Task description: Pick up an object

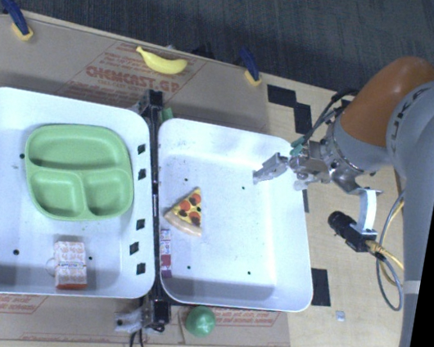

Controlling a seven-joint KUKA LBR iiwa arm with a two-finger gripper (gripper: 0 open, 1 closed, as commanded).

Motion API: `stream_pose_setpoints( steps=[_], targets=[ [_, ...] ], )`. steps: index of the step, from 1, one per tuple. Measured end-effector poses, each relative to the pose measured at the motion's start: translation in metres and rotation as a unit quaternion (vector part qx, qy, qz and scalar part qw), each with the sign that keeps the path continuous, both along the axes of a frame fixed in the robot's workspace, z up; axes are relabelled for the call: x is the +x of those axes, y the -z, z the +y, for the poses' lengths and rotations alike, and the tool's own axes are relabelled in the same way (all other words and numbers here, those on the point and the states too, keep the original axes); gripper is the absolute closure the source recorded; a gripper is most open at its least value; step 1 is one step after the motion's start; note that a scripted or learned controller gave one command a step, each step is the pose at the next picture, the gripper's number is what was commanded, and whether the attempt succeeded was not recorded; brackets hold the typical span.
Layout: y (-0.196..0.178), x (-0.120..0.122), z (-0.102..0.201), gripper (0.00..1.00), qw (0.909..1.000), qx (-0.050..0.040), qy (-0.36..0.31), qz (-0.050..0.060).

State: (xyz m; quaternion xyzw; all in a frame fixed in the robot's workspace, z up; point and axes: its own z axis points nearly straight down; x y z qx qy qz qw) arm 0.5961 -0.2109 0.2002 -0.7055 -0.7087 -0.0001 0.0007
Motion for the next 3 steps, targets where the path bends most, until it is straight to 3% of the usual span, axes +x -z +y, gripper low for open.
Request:
stream_pose_setpoints(
  steps=[1,2,3],
  targets=[
    [0.109,0.051,0.001,0.0,1.0,-0.0007,-0.001,0.0],
    [-0.005,-0.005,-0.001,0.0,1.0,-0.0012,0.0,-0.002],
    [0.108,0.059,0.002,0.0,1.0,0.0003,-0.001,0.003]
  ],
)
